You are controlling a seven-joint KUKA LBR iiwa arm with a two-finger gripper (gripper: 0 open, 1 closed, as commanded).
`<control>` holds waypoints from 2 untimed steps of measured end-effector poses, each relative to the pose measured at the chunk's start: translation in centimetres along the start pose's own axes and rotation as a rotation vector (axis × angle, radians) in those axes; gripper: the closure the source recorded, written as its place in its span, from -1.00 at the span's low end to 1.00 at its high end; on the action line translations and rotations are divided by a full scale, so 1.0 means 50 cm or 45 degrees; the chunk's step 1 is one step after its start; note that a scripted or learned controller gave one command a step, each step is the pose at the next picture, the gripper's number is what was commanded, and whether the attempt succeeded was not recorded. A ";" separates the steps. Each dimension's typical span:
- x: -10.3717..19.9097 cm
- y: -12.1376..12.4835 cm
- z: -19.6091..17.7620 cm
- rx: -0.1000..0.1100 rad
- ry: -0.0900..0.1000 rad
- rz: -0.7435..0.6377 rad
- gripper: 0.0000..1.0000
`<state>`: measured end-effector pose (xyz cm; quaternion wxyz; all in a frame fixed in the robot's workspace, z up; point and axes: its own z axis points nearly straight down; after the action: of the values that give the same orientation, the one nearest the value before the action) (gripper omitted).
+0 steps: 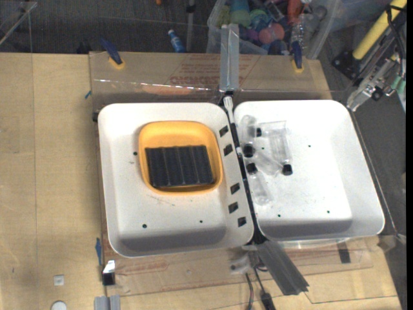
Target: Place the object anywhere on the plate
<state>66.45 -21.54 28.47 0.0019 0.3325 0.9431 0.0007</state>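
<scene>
An orange-yellow plate (175,130) with rounded corners lies in the left bin (122,205). A black ribbed rectangular object (179,166) rests flat on the plate, covering its middle and front part. In the right bin (322,173), close to the divider, lies a clear plastic item (271,141) with several small black caps around it.
A grey divider strip with black tabs (233,166) runs between the two bins. A clear tub of colourful toys (271,11) stands behind the bench. Blue clamps (114,58) hold a sheet at the back edge. Bare wooden bench lies to the left.
</scene>
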 end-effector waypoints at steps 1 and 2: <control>-0.002 -0.016 -0.097 -0.003 -0.009 -0.380 1.00; 0.004 -0.019 -0.057 -0.002 -0.001 -0.784 1.00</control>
<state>65.66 -22.16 31.34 0.0027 0.0312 0.9995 0.0007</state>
